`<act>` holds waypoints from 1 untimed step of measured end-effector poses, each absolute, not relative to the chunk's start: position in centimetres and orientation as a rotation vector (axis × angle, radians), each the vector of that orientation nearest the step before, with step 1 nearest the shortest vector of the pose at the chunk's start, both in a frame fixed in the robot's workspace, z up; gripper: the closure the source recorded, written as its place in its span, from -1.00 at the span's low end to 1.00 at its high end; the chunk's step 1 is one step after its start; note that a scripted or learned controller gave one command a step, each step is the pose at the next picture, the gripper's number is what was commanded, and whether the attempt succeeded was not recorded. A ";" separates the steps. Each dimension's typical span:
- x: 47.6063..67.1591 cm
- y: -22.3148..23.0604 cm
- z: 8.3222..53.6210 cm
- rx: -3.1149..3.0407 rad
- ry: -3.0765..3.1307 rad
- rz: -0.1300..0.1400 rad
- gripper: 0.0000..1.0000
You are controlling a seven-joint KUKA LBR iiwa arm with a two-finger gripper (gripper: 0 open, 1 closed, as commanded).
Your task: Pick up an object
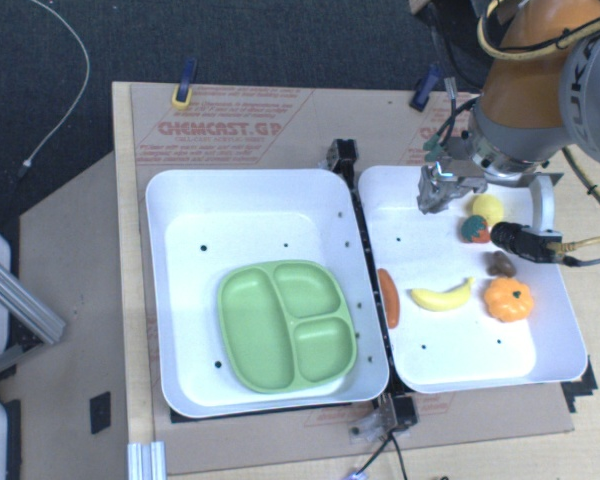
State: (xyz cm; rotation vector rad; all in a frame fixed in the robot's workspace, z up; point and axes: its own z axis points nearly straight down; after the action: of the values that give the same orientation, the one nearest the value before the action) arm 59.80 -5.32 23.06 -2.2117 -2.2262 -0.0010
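Note:
My gripper (434, 200) hangs over the back part of the right bin (420, 360), pointing down, with nothing visible between its tips. To its right lie a yellow lemon (489, 208) and a small teal and red ball (475, 230). Farther front, a yellow banana (442, 296) lies in the middle of the bin. An orange pumpkin (508, 300) sits to the banana's right, with a small brown object (500, 264) just behind it. An orange carrot (389, 298) lies along the bin's left wall.
The left bin (170, 268) holds a green divided plate (286, 325). A black clamp (342, 154) sits at the back between the bins. A black cylinder (525, 240) on the arm juts over the right bin's right side.

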 end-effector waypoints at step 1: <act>59.2 0.8 22.2 -2.210 -2.226 0.000 1.00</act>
State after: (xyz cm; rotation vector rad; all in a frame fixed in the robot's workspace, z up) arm 59.18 0.83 22.19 -2.2105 -2.2262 0.0001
